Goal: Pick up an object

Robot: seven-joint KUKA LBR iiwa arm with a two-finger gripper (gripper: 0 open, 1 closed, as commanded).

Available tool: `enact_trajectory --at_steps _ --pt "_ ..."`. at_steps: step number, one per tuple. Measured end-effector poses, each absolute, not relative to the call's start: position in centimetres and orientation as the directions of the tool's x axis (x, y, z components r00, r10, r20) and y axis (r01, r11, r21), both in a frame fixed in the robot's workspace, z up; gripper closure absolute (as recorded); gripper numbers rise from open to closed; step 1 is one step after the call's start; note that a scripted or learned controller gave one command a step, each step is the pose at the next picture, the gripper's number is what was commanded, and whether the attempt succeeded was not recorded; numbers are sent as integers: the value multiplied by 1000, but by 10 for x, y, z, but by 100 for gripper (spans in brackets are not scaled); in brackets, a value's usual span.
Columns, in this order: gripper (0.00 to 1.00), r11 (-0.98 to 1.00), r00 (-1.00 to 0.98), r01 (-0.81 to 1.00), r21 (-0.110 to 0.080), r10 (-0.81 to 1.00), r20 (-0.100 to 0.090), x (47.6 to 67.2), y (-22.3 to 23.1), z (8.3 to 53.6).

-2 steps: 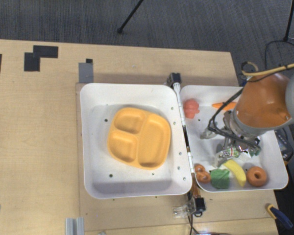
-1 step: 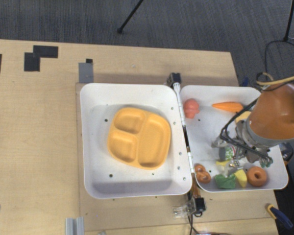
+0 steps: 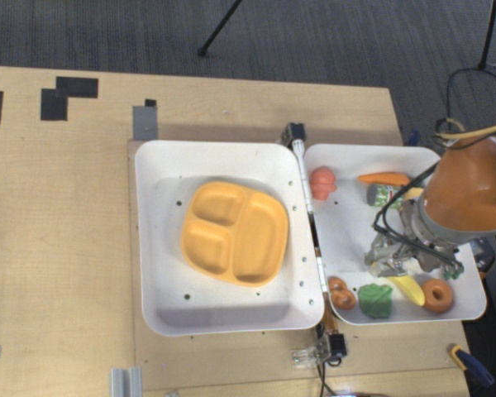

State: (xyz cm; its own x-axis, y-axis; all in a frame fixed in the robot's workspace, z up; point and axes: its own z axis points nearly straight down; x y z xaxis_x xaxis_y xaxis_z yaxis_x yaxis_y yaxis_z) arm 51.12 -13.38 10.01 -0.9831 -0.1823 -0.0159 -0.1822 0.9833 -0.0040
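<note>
Gripper (image 3: 394,259) low in right bin (image 3: 347,222), above banana (image 3: 407,288).

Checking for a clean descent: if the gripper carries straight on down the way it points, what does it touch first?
Probably the right bin's white floor; the gripper hangs just above the yellow banana-like piece, though depth is unclear.

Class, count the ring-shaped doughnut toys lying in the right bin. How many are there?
2. One doughnut lies at the right bin's near left corner; the other doughnut lies near its near right corner. The arm may hide more.
</note>
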Motion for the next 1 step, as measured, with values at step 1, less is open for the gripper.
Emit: enact_trajectory --at_steps 1 --pt "100 945 -945 -326 -8 -326 -8 523 -102 89"
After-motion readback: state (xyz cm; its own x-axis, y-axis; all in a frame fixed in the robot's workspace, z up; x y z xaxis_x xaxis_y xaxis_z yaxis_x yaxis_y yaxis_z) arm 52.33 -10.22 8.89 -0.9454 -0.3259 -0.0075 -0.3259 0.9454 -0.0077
